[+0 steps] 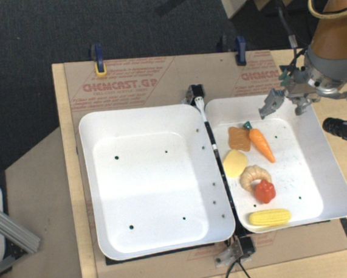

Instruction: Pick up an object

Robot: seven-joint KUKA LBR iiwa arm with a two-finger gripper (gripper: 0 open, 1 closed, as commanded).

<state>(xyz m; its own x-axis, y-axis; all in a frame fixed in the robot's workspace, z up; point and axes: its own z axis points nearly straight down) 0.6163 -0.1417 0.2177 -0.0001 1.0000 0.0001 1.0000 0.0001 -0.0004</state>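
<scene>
Brown board [155, 76] under two white bins [100, 136], dark carpet [29, 33] behind, hand [286, 101] spread wide, grasping nothing, above carrot [261, 144].

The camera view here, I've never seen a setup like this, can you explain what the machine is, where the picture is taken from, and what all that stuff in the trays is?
This is one picture from a fixed camera above a bench, looking down at a slant. The grey and orange shape at the upper right is a robot arm; its gripper hovers over the far edge of the right bin. I see nothing held in it. Two shallow white bins sit side by side. The right bin holds toy food: a carrot, a brown piece, a yellow piece, a shrimp-like piece, a red piece and a corn cob. The left bin shows just its white floor.
</scene>
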